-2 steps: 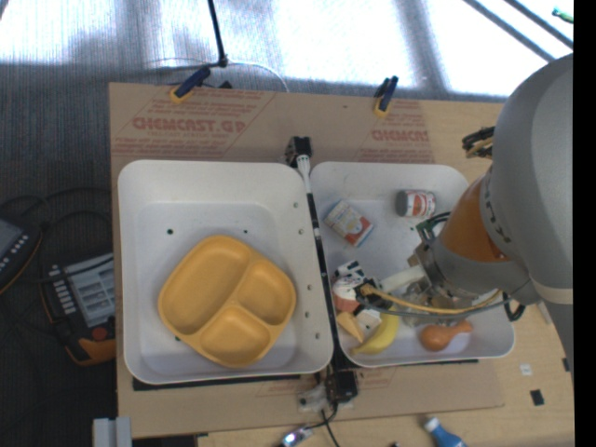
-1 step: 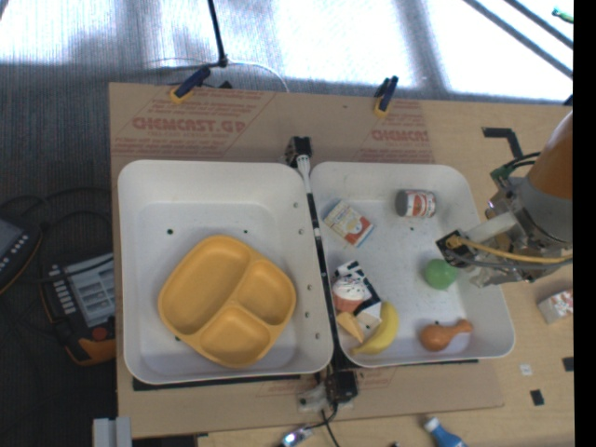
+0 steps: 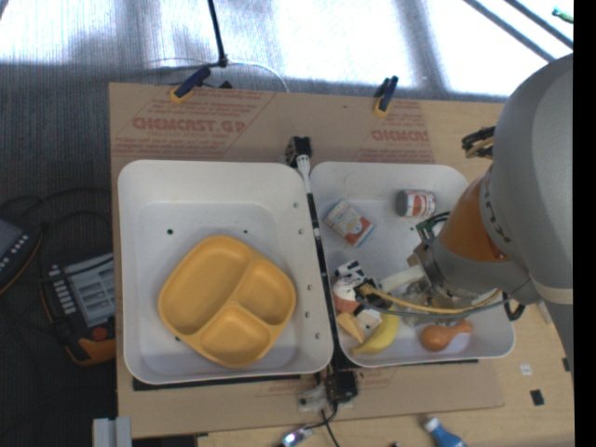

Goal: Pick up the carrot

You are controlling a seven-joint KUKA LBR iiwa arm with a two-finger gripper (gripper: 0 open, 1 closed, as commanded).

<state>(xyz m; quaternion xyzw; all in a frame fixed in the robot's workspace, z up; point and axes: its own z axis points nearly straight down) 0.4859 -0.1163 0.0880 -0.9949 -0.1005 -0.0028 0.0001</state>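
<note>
The carrot (image 3: 441, 335), a short orange piece, lies at the front of the right bin (image 3: 372, 170), close to its front wall. The grey arm with its orange band (image 3: 466, 231) reaches in from the right and hangs over the right half of this bin. My gripper (image 3: 424, 285) sits low under the wrist, just behind and slightly left of the carrot, partly hidden by the arm and a yellow cable (image 3: 419, 304). Nothing can be seen held in it.
In the right bin lie a banana (image 3: 380, 336), a wedge of cheese (image 3: 349, 326), a small carton (image 3: 348, 222), a tin can (image 3: 415, 203) and small black-and-white pieces (image 3: 350, 273). The left bin (image 3: 149, 194) holds a yellow divided plate (image 3: 227, 299).
</note>
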